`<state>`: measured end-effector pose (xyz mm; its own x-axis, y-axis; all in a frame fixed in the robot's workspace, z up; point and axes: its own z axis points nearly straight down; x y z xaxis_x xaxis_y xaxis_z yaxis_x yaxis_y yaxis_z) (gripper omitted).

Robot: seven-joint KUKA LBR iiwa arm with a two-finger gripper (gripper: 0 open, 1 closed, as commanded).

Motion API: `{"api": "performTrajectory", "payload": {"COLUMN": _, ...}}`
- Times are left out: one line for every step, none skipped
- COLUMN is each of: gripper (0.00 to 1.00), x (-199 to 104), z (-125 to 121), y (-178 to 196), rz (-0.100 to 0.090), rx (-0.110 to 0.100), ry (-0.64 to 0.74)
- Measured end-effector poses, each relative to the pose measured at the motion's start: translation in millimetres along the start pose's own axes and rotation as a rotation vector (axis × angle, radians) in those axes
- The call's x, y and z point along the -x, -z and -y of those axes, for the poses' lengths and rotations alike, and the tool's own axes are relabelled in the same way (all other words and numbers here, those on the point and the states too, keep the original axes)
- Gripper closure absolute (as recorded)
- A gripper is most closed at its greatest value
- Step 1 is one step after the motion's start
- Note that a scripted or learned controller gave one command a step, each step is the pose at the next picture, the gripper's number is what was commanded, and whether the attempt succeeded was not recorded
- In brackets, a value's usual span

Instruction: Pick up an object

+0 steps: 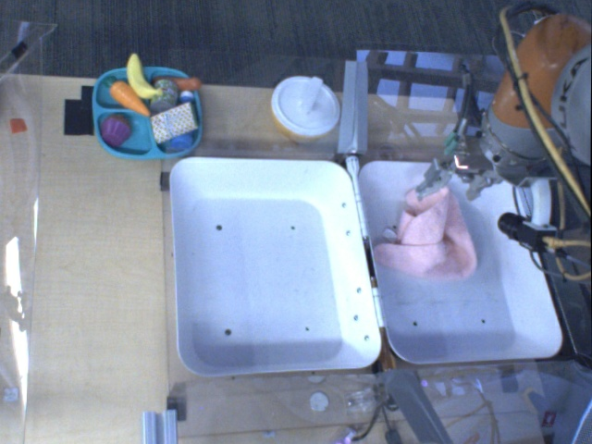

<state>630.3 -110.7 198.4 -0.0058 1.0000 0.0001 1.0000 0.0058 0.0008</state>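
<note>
Robotics lab, not home or shop. Evidence: industrial arm [546, 72] with orange band and loose yellow and black cabling at 3 o'clock; two shallow white bins [268, 178] side by side on pale wooden bench [83, 285]; clear plastic screen [18, 202] at 9 o'clock; blue divided tray [100, 118] of toy food at 11 o'clock; dark carpet [231, 12] along 12 o'clock edge; metal framing [351, 100] between bins.

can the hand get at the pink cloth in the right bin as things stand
Probably yes. The hand hangs right at the upper edge of the pink cloth, which lies alone in the right bin. Nothing sits between them, and the bin's low walls leave the way down open.
</note>
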Motion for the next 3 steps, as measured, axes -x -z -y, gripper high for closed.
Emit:
{"api": "performTrajectory", "payload": {"gripper": 0.00, "x": 44.9, "z": 7.1, "y": -103.5, "rz": 0.001, "rx": 0.004, "ry": 0.019}}
{"api": "performTrajectory", "payload": {"gripper": 0.00, "x": 23.9, "z": 58.8, "y": -108.8, "rz": 0.003, "rx": 0.012, "ry": 0.153}}
{"api": "performTrajectory", "payload": {"gripper": 0.00, "x": 21.6, "z": 114.2, "y": -107.8, "rz": 0.003, "rx": 0.015, "ry": 0.177}}
